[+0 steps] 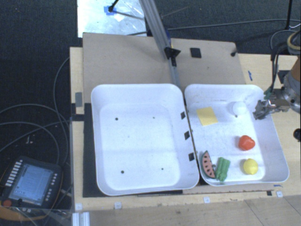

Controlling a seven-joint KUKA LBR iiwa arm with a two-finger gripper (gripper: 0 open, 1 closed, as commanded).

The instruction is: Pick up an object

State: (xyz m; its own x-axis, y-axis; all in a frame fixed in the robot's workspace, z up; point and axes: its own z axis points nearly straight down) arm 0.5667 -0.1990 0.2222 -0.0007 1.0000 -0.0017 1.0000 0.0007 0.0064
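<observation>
Two shallow white bins sit side by side on the bench, the left bin point(136, 140) with nothing on its floor but a few small dark dots, the right bin point(270, 140) holding all the loose objects. A flat yellow square point(207, 116) lies near that bin's upper left, and a small white object point(237, 108) rests to its right, hard to make out against the white floor. Lower down, a red tomato-like piece point(246, 142) sits near the right wall, with a yellow lemon-like piece point(250, 166) just below it. Along the near edge a watermelon slice point(208, 164) lies beside a green piece point(222, 168) — the two look to be touching.

The gripper point(261, 109) hangs at the right bin's upper right rim, near the white object and apart from it. Its tips are small and dark in this view, so whether they are spread or closed cannot be told; nothing is seen between them. Behind it the grey arm point(289, 95) reaches in from the right — an orange band shows at the frame's edge.
</observation>
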